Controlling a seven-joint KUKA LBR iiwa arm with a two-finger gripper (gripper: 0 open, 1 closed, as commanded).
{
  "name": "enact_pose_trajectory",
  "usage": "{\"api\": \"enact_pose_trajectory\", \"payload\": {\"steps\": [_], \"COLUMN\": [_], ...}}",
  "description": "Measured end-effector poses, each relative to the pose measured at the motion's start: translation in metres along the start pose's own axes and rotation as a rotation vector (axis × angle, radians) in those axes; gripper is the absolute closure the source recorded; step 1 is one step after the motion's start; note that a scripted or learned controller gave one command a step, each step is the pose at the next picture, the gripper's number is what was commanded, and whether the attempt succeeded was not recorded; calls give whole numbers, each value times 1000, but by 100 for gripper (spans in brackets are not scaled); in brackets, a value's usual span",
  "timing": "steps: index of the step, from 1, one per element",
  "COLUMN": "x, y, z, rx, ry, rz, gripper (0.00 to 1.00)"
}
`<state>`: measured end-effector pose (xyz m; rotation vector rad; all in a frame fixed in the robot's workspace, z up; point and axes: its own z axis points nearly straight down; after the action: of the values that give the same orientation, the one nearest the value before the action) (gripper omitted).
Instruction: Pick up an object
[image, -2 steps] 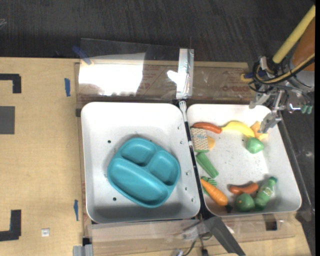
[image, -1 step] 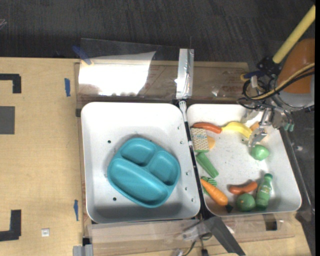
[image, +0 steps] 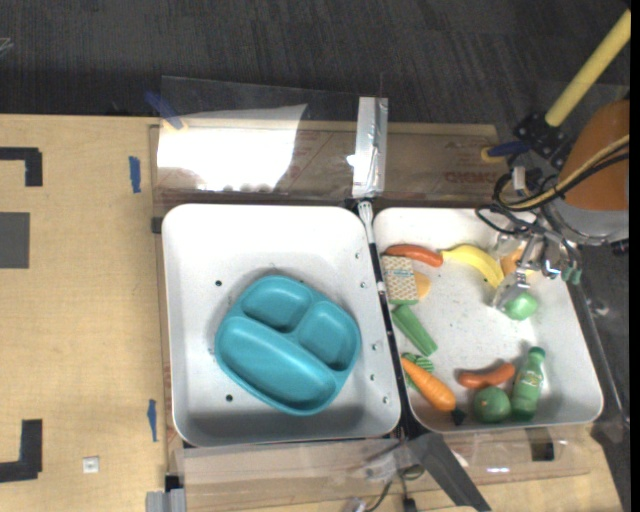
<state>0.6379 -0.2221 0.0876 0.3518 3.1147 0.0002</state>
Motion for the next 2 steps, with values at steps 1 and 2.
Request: {"api": "enact_pose_trajectory", "payload": {"steps": [1, 2], "x": [34, -1], "y": [-2, 59], "z": [-1, 0], "rx": [0, 0], "ry": [-1, 0], "rz": [73, 238], "gripper": [0, 0]}}
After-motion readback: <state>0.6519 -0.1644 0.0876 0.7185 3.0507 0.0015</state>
